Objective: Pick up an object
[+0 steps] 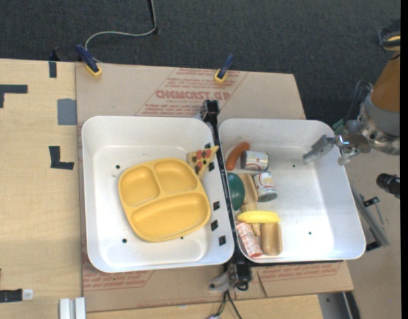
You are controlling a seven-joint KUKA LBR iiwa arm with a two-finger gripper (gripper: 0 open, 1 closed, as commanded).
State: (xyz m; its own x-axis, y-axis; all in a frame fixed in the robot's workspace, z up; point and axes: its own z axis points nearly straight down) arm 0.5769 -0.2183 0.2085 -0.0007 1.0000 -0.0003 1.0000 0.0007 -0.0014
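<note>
Hovering over two bins (98, 198), one gripper (320, 148), grip state unclear; one yellow tray (165, 199).

Light: bright, even, from overhead
Shadows: soft, faint under the yellow plate (165, 199)
Glare: white bins (98, 178) slightly washed out
Focus: mildly soft throughout

A wooden bench (31, 198) is covered by a cardboard sheet (184, 95), on which two white bins (98, 178) are placed.
</note>
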